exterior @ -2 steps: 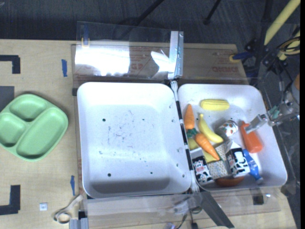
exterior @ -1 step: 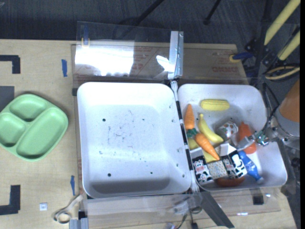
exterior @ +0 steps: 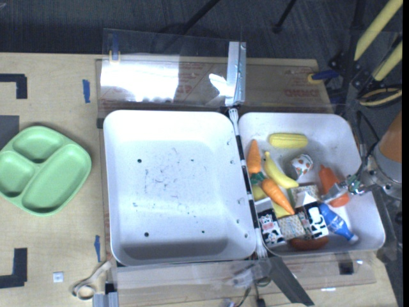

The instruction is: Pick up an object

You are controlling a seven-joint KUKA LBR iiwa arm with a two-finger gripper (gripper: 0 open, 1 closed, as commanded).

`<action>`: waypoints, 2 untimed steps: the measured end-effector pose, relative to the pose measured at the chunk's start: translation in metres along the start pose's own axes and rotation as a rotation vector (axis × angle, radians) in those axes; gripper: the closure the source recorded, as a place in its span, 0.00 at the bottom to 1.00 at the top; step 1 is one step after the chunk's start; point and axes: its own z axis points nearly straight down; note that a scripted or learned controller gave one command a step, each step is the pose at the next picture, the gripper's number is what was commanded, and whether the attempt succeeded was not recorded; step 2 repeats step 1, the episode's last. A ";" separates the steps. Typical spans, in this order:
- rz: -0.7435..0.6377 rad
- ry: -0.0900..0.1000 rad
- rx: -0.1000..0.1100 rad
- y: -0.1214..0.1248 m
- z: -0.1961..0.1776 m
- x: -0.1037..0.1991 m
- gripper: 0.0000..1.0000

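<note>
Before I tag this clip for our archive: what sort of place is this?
Probably a robot lab's bin-picking bench: two white bins, toy food such as a banana and corn, and an arm's gripper reaching in.

The grey KUKA arm with its orange band [exterior: 391,139] enters at the right edge of the camera view, with little of its length in frame. Its wrist angles down and toward the left, low over the right-hand side of the scene. The metallic two-finger gripper [exterior: 350,187] sits at the wrist's end, pointing left and slightly downward. The tips are small and blurred, so their spacing cannot be made out.
</note>
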 end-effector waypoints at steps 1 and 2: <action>0.013 0.003 0.008 0.038 -0.081 0.047 1.00; 0.013 0.003 0.008 0.038 -0.081 0.047 1.00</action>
